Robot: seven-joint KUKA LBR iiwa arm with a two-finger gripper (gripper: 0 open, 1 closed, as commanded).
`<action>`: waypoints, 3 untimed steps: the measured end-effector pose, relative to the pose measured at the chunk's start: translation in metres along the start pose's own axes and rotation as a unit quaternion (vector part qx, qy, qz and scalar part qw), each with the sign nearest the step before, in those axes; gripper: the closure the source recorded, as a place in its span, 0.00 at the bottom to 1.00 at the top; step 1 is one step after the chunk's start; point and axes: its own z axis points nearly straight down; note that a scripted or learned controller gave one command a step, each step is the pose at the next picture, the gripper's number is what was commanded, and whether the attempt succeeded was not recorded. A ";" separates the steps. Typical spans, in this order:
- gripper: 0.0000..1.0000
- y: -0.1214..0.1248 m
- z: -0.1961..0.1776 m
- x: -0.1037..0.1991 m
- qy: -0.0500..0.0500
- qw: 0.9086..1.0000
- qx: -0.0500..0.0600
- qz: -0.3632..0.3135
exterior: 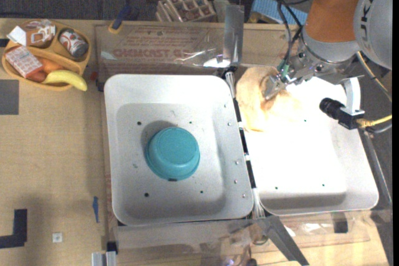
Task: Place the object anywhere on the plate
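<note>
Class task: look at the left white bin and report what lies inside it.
A teal bowl, seemingly upside down, sits on the left bin floor. Anything beneath the bowl is hidden.

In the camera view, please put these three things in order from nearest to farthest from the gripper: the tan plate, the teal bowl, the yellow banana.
1. tan plate: directly under the gripper, in the right bin's far-left corner.
2. teal bowl: middle of the left bin.
3. yellow banana: in the orange tray at the bench's far left.

Bowl [173, 152] in left bin [124, 103], plate [252, 103] in right bin [349, 196]
</note>
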 end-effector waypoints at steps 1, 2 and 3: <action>1.00 0.001 0.000 0.001 0.000 1.000 0.000 -0.002; 1.00 -0.017 -0.003 0.048 0.001 0.980 0.000 -0.200; 1.00 -0.017 -0.007 0.104 0.001 0.921 -0.001 -0.390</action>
